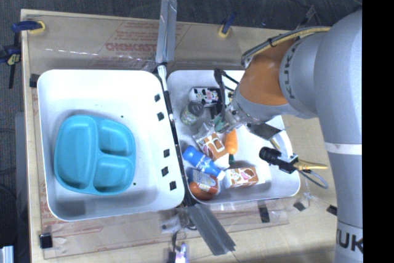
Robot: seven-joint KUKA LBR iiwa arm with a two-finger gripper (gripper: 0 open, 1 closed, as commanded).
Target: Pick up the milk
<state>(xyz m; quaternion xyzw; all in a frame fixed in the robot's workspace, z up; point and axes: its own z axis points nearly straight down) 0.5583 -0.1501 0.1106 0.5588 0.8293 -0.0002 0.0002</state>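
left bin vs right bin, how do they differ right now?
Contents: the left bin holds one thing, a blue divided tray; the right bin holds a heap of small grocery items, among them a blue bottle and a small carton.
Arm: the arm reaches down into the right bin; the left bin has nothing over it.
Shared: both are shallow and white, side by side on the bench.
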